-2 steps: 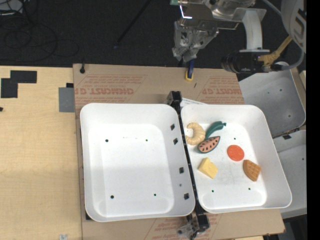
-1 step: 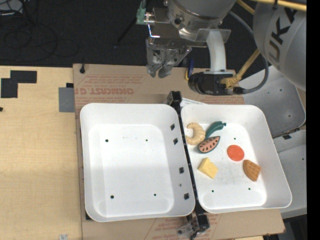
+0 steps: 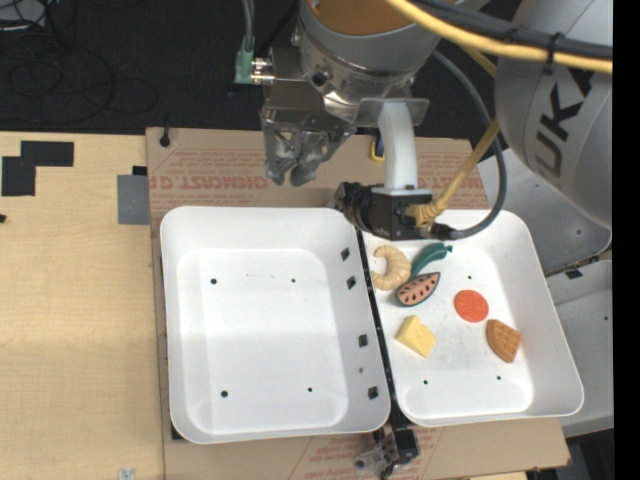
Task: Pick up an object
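The pickable pieces are all lying in the right-hand shallow white plastic bin (image 3: pixel 540 268), below and to the right of the gripper (image 3: pixel 297 158): a pale curled croissant-shaped toy (image 3: pixel 392 264), a dark teal leaf-shaped piece (image 3: pixel 430 257) just beside it, a red-and-green watermelon-slice toy (image 3: pixel 418 288) touching the croissant's lower end, a yellow cheese-wedge block (image 3: pixel 416 336), a flat red-orange disc (image 3: pixel 472 305), and a brown waffle-textured wedge (image 3: pixel 504 341) farthest from the gripper. None of them is being lifted; each is resting on the bin floor.

So the task is looking barely begun. The gripper is hanging beyond the far rim of the left-hand shallow white bin (image 3: pixel 190 268), over the brown cardboard sheet (image 3: pixel 215 173) that is covering the counter there, well apart from every toy. Whether it is released or clenched, I cannot tell (the dark tip is blurring into one clump at this angle), and nothing is visible in it. Everything is still left to do, by my judgement: travelling over the right bin, descending on one piece, closing, and lifting.

As for writing, red print is running across the cardboard, appearing reversed and partly hidden, so I am not reading it with any confidence. Large dark letters on the grey arm housing (image 3: pixel 570 118), right of the gripper, are showing what looks like "UK", presumably part of the maker's name.
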`<state>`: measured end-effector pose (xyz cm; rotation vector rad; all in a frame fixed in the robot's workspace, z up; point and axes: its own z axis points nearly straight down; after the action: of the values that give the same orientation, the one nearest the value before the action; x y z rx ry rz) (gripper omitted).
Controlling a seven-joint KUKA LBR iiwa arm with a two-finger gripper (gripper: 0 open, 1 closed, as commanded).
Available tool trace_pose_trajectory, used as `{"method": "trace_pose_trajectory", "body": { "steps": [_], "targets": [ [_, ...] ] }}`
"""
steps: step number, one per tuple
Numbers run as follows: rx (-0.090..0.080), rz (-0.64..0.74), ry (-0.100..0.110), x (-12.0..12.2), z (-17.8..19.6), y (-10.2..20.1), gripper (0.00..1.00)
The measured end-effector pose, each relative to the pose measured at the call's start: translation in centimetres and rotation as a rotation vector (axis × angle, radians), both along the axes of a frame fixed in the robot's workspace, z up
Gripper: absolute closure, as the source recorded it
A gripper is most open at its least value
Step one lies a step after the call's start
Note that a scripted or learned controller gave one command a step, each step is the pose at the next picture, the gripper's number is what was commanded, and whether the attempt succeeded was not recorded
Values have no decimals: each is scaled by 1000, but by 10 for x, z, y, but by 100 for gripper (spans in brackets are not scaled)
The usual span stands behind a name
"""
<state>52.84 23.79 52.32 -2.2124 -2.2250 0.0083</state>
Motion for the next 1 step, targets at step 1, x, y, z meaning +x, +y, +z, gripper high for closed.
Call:
{"method": "trace_pose_trajectory", "body": {
  "steps": [1],
  "targets": [
    [-2,3,2,1,10,0,100]
  ]
}}
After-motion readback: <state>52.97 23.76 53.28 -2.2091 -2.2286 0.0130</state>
